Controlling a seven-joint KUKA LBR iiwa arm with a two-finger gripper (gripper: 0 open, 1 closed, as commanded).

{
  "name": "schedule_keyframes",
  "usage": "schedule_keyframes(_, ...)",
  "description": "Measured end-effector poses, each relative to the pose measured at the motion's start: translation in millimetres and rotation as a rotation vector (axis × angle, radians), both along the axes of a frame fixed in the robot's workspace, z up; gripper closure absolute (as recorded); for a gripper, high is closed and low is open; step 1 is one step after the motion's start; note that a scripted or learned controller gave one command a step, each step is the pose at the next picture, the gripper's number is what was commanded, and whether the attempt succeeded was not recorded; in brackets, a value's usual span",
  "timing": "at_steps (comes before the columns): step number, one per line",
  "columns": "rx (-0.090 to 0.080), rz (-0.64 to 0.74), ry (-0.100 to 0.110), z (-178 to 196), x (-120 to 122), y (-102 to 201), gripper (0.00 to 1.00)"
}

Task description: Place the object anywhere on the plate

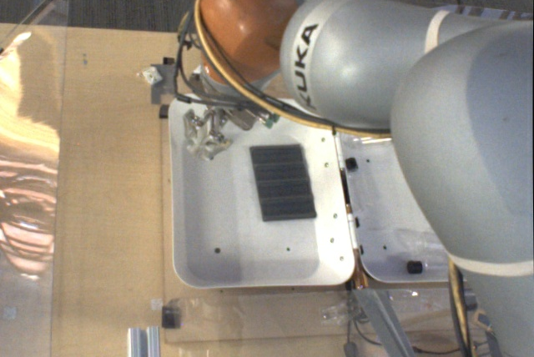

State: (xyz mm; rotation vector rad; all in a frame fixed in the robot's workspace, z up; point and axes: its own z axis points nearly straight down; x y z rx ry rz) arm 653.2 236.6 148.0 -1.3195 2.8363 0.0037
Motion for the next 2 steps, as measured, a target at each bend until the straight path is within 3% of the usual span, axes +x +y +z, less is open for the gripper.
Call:
schedule_keyframes(1, -0.004, 0.381, -0.002, 49, 17, -35, 1.0)
schedule_keyframes(2, -0.002, 0.105, 0.002, 33, 16, -6, 1.0)
